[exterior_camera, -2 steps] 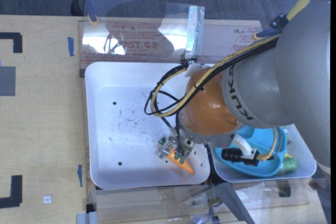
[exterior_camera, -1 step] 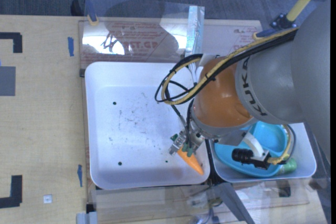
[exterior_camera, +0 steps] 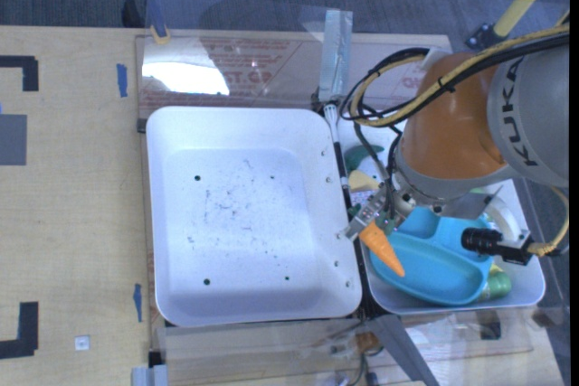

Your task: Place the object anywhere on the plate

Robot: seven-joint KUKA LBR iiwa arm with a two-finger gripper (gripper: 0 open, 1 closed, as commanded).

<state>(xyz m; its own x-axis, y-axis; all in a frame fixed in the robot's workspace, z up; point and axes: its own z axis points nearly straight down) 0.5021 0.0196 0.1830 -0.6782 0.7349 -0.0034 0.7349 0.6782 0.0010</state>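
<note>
In the right bin [exterior_camera: 529, 285], the arm [exterior_camera: 461, 122] hides much of the blue plate [exterior_camera: 434, 271]. The gripper [exterior_camera: 375, 221] sits at the plate's left edge, its state impossible to tell; an orange carrot [exterior_camera: 383, 250] lies just below, across the plate's rim.

Two bins [exterior_camera: 244, 212], one plate [exterior_camera: 434, 271], one carrot [exterior_camera: 384, 250]

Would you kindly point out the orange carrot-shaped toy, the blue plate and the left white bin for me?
Orange carrot-shaped toy [exterior_camera: 384, 251], camera view, on its mid-body.
Blue plate [exterior_camera: 441, 268], camera view, on a bare patch of its inner surface.
Left white bin [exterior_camera: 237, 199], camera view, on its speckled floor.
</note>
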